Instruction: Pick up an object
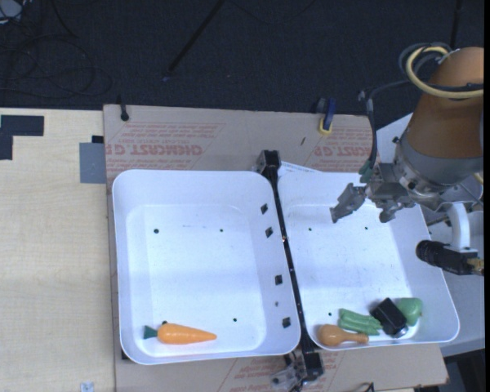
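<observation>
An orange toy carrot [185,333] lies in the left bin [131,219] near its front left corner. In the right bin [441,300], along the front wall, sit a small orange pear-shaped toy [341,336], a green toy vegetable [361,321], a black block [389,316] and a green rounded piece [410,307]. My gripper [366,205] hangs over the back part of the right bin, fingers spread apart with nothing between them. It stands well behind the cluster of toys.
A black divider [279,251] runs between the two bins. Cardboard [196,141] lies under the bins, with a blue clamp [326,114] at its back edge. The arm's grey body and orange band [445,113] fill the right side.
</observation>
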Tool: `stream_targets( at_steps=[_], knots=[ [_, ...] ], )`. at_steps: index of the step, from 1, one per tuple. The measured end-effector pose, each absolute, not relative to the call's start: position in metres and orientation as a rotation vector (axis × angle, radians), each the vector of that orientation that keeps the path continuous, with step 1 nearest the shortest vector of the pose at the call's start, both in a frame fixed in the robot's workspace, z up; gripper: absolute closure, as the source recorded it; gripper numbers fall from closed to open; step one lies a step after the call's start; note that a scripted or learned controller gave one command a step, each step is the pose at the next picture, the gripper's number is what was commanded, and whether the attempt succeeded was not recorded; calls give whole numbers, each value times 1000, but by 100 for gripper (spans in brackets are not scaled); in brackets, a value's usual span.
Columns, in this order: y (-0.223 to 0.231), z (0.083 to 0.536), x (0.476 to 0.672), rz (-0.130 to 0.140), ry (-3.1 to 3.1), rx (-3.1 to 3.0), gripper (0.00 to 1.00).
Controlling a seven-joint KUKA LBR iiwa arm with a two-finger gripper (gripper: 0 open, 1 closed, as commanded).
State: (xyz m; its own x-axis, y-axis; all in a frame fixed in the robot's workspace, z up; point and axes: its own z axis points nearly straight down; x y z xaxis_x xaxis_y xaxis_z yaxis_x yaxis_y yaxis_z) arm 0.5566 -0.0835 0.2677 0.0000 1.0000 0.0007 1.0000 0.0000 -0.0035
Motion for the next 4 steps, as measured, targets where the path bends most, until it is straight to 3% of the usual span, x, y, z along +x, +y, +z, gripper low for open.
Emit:
stream_targets(
  at_steps=[1, 2, 3, 4],
  knots=[
    [-145, 432, 545, -11, -2228, -2238, 0],
    [-103, 92, 545, 14, -2212, -2210, 0],
    [-164, 186, 533, 0, -2221, -2231, 0],
    [-104, 121, 606, -1, -2227, -2213, 0]
  ],
)
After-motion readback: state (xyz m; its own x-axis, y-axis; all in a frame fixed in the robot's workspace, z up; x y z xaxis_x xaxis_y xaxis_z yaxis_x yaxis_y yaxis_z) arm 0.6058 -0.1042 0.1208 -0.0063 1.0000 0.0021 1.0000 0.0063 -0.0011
